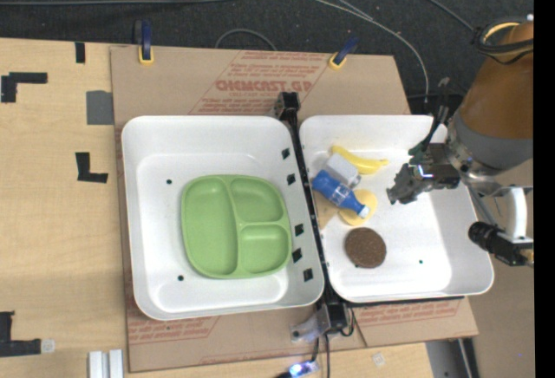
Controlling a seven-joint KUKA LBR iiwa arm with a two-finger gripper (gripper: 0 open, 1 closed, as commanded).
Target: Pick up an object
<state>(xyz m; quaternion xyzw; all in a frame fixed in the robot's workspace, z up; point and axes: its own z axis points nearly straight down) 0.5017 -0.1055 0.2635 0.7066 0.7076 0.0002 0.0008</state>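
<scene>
Objects in your right bin (434, 281): banana (360, 161), blue bottle (334, 188), brown disc (365, 247). Gripper (404, 188) hovers just right of them; can't tell its opening, nothing visibly held. Green tray (236, 224) in left bin (147, 194).

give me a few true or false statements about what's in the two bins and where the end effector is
1. The green divided plate lies in the left white bin. True.
2. The round brown cookie lies on the green plate. False: it lies in the right white bin.
3. The end effector hangs over the right bin. True.
4. The blue bottle lies in the left bin. False: it is in the right bin, beside the yellow banana.
</scene>
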